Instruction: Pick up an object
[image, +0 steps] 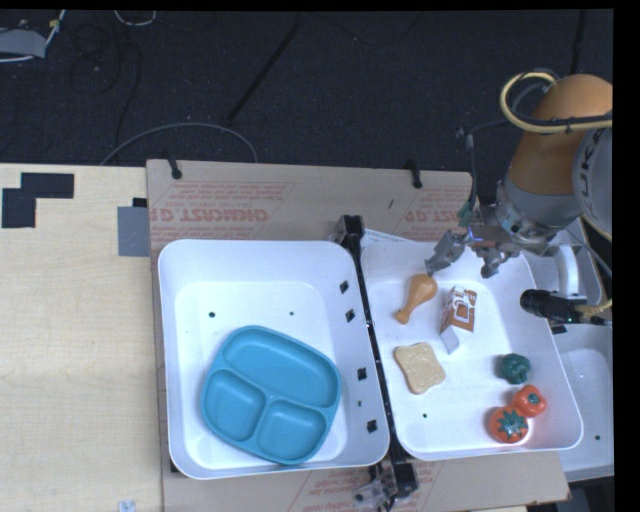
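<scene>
Claw (468, 256) is hanging over the far edge of the right bin (568, 395), fingers spread apart, gripping nothing. Drumstick (417, 297) and small carton (460, 308) are lying just below it, toast slice (420, 367) nearer, green piece (515, 368) and two tomatoes (518, 414) by the right corner. Blue divided plate (270, 394) is sitting in the left bin (190, 270).

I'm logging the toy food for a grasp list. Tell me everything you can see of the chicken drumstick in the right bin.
The chicken drumstick is a small toy, plastic by its look: a rounded tan-orange meat end tapering to a narrow, darker orange bone end. It lies flat on the floor of the right bin, in its upper left part, tilted, with the thick end up and right and the thin end down and left. Nothing touches it. The gripper hovers just above and to its right.
</scene>
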